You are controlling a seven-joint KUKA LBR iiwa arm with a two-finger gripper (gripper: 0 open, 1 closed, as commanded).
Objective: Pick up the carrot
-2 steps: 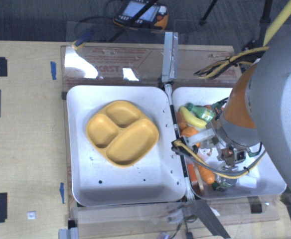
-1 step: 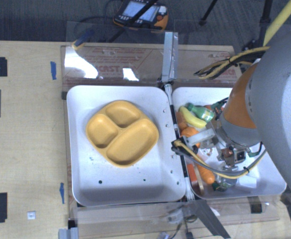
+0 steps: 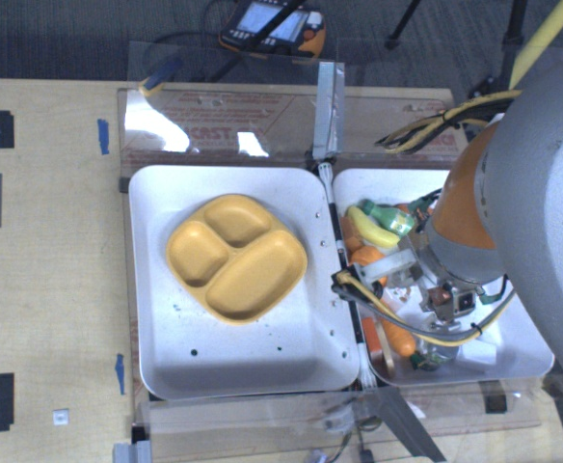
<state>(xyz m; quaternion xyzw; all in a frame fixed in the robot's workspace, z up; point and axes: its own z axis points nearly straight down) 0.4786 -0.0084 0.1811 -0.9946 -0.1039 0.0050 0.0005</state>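
The grey arm (image 3: 542, 162) looms closest, hanging over the right bin (image 3: 522, 340). Its tool (image 3: 442, 302) sits low among crowded toys; I cannot tell its opening. The carrot (image 3: 395, 338) lies just beside it, near the bin's left wall, so a descent could snag a neighbour like the banana (image 3: 370, 228).

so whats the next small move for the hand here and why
Probably a short descent. The hand hangs over the right bin, with the carrot lying just beside and below it near the bin's front-left corner, and nothing visibly between it and the carrot.
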